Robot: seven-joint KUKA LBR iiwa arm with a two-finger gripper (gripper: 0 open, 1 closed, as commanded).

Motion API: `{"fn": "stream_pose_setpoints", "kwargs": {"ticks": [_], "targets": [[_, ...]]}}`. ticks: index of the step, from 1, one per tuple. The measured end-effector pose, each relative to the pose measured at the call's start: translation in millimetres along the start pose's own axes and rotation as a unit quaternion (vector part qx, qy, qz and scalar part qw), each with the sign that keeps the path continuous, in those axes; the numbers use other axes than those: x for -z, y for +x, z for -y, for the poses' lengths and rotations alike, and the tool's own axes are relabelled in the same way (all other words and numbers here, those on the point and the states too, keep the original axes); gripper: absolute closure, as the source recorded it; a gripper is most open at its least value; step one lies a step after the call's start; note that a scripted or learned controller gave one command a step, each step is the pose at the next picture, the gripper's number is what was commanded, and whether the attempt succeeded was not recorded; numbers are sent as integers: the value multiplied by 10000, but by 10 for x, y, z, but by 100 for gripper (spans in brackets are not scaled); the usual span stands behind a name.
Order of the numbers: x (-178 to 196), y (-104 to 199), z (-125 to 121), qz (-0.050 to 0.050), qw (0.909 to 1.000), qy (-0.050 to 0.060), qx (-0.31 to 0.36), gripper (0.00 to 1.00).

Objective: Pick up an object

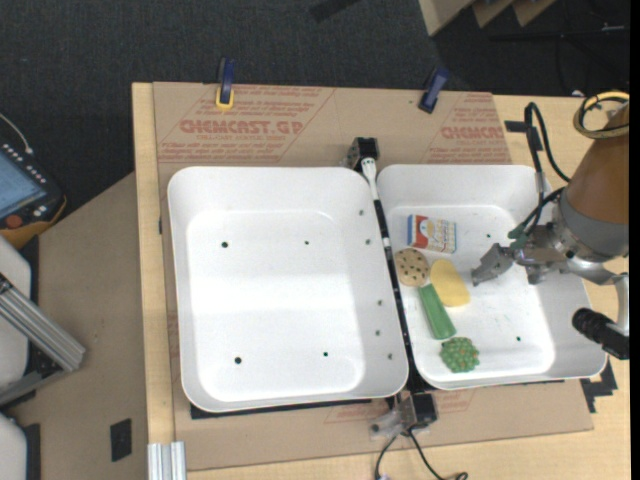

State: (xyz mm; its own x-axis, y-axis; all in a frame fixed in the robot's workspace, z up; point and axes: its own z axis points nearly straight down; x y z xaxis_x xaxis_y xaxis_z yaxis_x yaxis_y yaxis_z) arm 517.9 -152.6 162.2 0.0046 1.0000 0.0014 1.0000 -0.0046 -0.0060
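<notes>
Nearest the camera in the right bin [520,363] lies a green, knobbly, broccoli-like piece [459,354], and just beyond it a long green stick-shaped piece [436,311] runs up toward a round, speckled cookie-like piece [411,265]. A yellow block [451,285] sits just beside the stick, apparently touching it, and farther back lies a small white carton with red and blue print [431,233]. These five candidates crowd the left half of that bin, close to the wall it shares with the left bin [200,298], both bins resting on a cardboard-covered worktop [300,118]. The gripper [492,265] reaches in from the right and hangs near the yellow block with nothing between its fingers; whether they are spread or closed cannot be told from here. The yellow block looks the likeliest target. The risk lies in the crowding: a descent slightly off centre could land a finger on the green stick or nudge the cookie-like piece, pushing the block aside instead of straddling it. The block's smooth, rounded form may also squirt out of a closing pinch, and anything shoved toward the shared wall would be harder to reach.
</notes>
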Motion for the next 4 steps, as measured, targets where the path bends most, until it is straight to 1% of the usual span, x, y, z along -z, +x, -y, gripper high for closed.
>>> {"fn": "stream_pose_setpoints", "kwargs": {"ticks": [1,2,3,4], "targets": [[233,964,243,-13,10000,-21,64,0],[-801,358,261,-1,10000,-26,-15,0],[-647,396,236,-2,10000,-66,24,100],[278,1232,-36,-6,9999,-89,77,100]]}}
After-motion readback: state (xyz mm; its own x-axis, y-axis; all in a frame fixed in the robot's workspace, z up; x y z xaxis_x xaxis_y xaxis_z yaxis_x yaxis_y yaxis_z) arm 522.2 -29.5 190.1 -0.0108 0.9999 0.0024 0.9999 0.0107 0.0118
